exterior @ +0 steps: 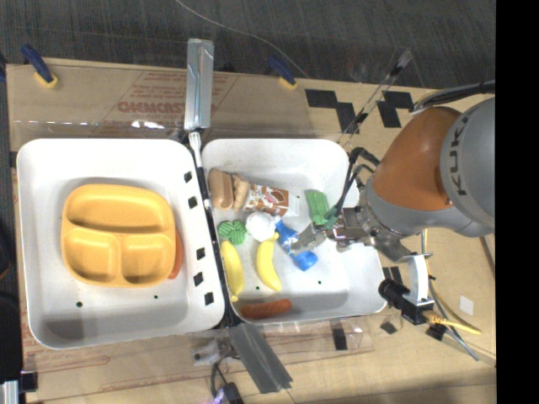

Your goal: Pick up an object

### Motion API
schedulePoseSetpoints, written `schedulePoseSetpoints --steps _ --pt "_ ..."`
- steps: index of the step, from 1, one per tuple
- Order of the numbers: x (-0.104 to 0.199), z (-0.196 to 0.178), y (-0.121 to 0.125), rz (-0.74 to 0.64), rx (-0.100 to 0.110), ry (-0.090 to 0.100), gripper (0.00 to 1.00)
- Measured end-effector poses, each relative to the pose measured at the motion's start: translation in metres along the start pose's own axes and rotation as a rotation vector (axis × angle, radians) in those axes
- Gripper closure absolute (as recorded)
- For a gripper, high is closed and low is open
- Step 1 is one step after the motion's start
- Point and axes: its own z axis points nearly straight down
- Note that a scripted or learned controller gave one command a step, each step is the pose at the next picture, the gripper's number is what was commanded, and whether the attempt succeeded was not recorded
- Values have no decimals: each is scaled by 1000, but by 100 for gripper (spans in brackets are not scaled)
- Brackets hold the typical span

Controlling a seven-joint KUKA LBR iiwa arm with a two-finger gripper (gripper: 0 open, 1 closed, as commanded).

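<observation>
Camera view: cardboard-topped bench on dark carpet w/ two white bins side by side; left bin (34,225) holds a yellow tray (120,234), mid-left of frame; right bin (337,154) at centre holds the clutter. Arm (429,175) comes in from right edge, orange band uppermost; gripper (310,236) sits low over right bin's centre-right, just beside or touching a blue item (300,255); whether the claw is spread or pinched I cannot tell, too small & dark; nothing clearly held. Other candidates: green block (317,205) just above the tip; two bananas (230,268) (268,263) lower centre; green ball (231,231); white ball (258,226); bread (227,188) & snack pack (268,199) toward upper left of that bin; sausage (265,308) at its bottom wall. Step, by my read: reach/descent onto the blue item, pre-grasp. Next calls for closing squarely on it, then a straight lift; neighbours are near, so a nudge could spoil the grip.
</observation>
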Motion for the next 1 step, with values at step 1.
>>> schedulePoseSetpoints --steps 1 --pt "9 101 60 143 -4 0 0"
